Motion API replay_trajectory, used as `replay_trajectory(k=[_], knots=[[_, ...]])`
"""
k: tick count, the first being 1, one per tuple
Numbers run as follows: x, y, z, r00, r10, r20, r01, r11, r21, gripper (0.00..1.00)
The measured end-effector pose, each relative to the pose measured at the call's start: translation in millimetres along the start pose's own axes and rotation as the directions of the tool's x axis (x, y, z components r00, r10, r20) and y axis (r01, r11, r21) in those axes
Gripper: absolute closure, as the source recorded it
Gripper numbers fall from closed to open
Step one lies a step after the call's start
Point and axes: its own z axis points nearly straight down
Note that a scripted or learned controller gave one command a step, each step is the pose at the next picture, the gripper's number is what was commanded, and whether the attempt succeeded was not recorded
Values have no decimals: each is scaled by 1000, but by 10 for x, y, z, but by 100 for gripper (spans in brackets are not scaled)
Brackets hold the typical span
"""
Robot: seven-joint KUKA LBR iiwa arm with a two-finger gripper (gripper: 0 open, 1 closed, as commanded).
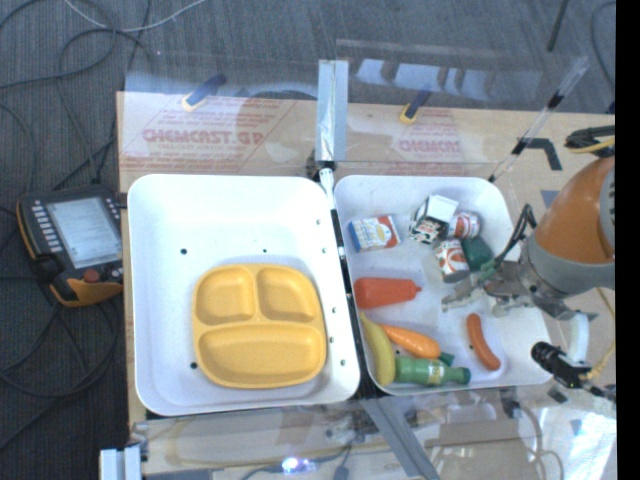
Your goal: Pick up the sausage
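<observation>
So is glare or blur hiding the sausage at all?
Camera view: the sausage is sharp and evenly lit in the right bin; glare sits only on the clear panels behind the bins; the gripper looks dark and cluttered.

Pale brown board-topped bench (230, 133) spans the frame's middle. Resting on it: square shallow white plastic bin (160, 268) at left centre; a second shallow white bin (520, 368) at right centre, edges touching.
</observation>
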Motion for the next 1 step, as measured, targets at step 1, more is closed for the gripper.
replay_trajectory(k=[1], knots=[[24,-115,49,998,-67,12,68,998,-15,0]])
